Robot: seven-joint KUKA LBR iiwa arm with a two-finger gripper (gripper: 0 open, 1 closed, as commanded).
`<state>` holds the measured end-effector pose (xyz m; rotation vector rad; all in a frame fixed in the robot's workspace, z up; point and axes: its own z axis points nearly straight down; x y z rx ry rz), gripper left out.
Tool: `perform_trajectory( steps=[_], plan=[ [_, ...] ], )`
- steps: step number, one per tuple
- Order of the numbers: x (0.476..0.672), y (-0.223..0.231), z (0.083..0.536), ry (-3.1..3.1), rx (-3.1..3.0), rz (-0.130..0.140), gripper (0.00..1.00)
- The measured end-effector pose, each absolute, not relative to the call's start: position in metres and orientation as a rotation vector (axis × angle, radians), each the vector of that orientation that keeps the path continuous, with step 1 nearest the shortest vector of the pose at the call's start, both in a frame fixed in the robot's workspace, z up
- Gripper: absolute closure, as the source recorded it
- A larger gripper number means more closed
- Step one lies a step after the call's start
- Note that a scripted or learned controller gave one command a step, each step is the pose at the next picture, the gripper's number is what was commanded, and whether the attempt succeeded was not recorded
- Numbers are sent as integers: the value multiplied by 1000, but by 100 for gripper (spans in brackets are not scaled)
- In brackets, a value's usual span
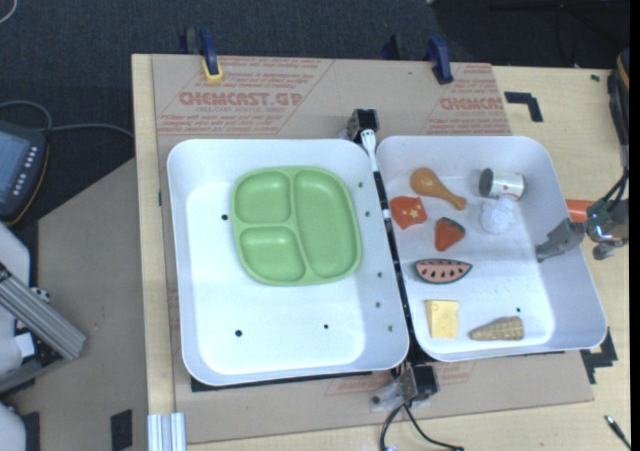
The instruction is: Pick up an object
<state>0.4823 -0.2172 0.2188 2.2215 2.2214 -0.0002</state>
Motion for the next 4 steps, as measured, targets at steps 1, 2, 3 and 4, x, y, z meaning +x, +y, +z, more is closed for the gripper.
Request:
perform_trajectory(
  steps=[1, 2, 3, 4],
  plan=[
    [483, -213, 175, 2226, 2226, -3, 0],
    [489, -215, 115, 2226, 2225, -3, 0],
    [489, -214, 83, 2227, 2225, 0, 0],
    [489, -215, 95, 2222, 2222, 1, 100]
  ],
)
